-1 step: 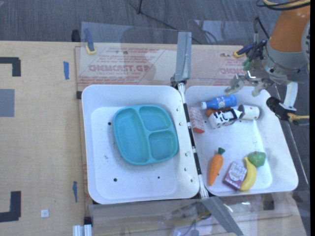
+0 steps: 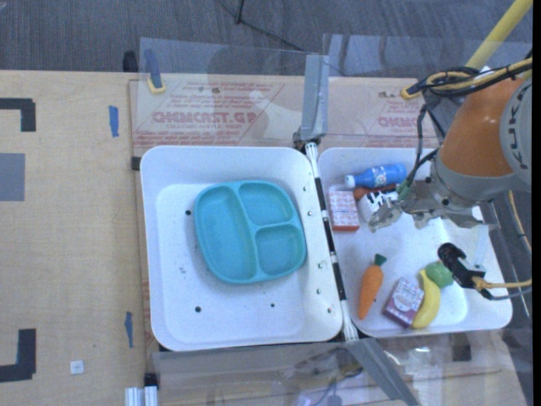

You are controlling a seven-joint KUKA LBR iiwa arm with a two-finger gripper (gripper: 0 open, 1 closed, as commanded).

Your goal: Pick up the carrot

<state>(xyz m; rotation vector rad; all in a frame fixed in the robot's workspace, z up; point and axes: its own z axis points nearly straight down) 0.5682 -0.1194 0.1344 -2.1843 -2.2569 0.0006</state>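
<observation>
On the wooden bench, two shallow white bins are sitting side by side, and you are looking down on them at a slant. The carrot is serving as your reference point throughout. It is lying in the right-hand bin, orange, with its green top pointing toward the far side. The left-hand bin is sitting just left of the carrot, beyond the shared rims. The grey arm, with its orange band, is reaching in from the right, beyond the carrot. A teal divided plate is resting well to the carrot's left, in the other bin. The gripper is showing just beyond the carrot's green top, apart from it; you cannot tell whether it is spread wide or drawn narrow, and nothing is showing in its grasp. A blue bottle is lying on its side farther beyond the carrot, past the gripper. A red and white box is lying beyond the carrot and slightly left. A yellow banana is curving to the carrot's right. A pink box is sitting between the carrot and the banana, just beside both. A small green thing is resting at the banana's far end, right of the carrot.
</observation>
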